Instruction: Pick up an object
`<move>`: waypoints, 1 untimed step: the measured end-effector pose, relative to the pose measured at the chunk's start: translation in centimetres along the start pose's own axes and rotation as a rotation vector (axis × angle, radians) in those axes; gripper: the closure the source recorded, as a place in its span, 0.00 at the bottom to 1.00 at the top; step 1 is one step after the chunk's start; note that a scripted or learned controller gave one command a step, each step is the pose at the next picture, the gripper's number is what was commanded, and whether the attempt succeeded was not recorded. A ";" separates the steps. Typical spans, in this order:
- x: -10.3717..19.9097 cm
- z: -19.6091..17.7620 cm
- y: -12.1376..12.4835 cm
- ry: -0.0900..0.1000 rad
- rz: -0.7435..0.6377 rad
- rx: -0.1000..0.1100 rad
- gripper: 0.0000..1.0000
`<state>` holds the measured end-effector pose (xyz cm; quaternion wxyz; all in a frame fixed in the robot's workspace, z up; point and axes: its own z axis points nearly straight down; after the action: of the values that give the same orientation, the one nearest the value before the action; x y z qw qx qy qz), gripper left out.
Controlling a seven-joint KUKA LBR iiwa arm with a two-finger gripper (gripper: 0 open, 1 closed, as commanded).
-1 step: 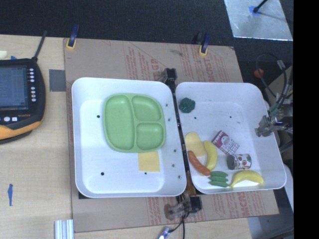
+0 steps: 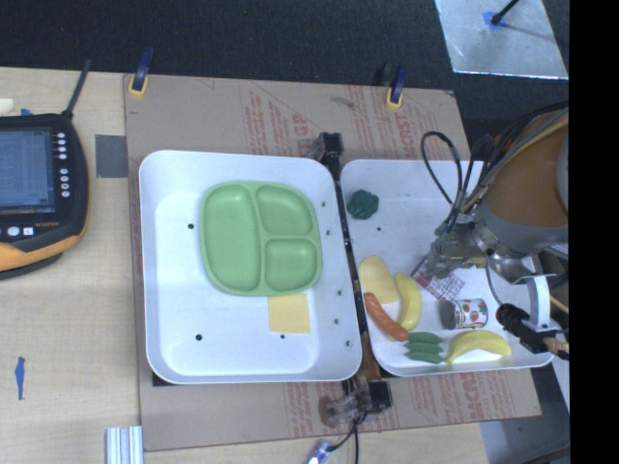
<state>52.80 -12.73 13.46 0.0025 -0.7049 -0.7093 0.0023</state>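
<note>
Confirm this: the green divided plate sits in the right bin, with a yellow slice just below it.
Not quite. The camera view shows the green divided plate in the left bin, not the right one. The rest holds: the yellow slice lies just below it.

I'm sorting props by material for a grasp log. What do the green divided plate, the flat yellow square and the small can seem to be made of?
The green divided plate looks like moulded plastic, matte, with soft rounded compartment ridges. The flat yellow square is probably thin plastic or foam, a toy cheese slice perhaps: flat, even colour, no gloss. The small can looks like metal or plastic with a printed label; too small to tell which.
</note>
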 end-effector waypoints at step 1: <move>-7.3 -0.1 9.1 -0.001 0.003 -0.005 0.00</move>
<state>61.97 -19.93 13.52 0.0003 -0.7060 -0.7082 0.0006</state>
